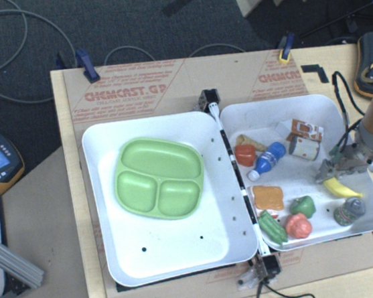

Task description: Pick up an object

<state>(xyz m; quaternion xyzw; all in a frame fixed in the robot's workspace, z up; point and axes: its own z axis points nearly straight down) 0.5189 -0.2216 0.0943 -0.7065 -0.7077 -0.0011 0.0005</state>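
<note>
We locate the gripper [333, 169] low in the right bin [273, 109]; the banana [342, 188] lies just beside it. We cannot tell its state.

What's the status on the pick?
Hand low in right bin, at banana. Nothing seen held. Can close beside.

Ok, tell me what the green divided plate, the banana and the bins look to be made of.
Green divided plate: seemingly moulded plastic, smooth and softly glossy, with one even colour and rounded compartment walls.
Banana: probably a plastic toy, uniformly bright yellow with a slight sheen.
Bins: likely thin formed plastic, white and smooth, with rounded corners and a raised lip.
</note>
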